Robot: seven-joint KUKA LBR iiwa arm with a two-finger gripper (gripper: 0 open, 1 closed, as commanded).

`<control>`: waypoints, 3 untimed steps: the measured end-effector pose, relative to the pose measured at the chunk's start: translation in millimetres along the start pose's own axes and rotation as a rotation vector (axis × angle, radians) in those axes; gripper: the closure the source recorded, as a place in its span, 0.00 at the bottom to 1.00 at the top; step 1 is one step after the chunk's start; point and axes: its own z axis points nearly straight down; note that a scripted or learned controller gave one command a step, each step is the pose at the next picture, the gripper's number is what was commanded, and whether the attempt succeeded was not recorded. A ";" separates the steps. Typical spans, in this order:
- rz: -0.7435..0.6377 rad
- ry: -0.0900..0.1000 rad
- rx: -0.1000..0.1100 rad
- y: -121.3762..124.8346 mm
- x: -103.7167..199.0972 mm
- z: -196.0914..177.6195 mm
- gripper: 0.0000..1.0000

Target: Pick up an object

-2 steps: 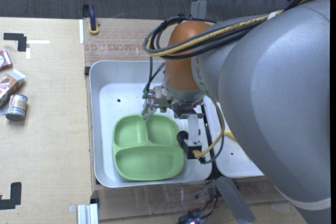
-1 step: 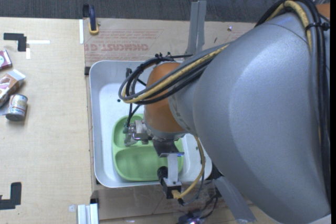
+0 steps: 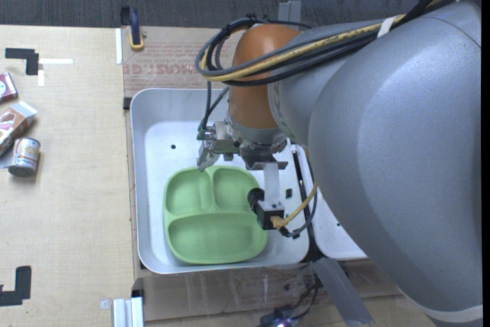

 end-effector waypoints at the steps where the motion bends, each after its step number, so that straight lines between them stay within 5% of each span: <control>1: -0.001 0.000 0.000 -20.5 19.9 -31.7 0.00; 2: 0.005 0.005 -0.025 -68.7 -6.9 49.0 0.00; 3: 0.007 0.009 -0.038 -65.0 -4.9 38.2 1.00</control>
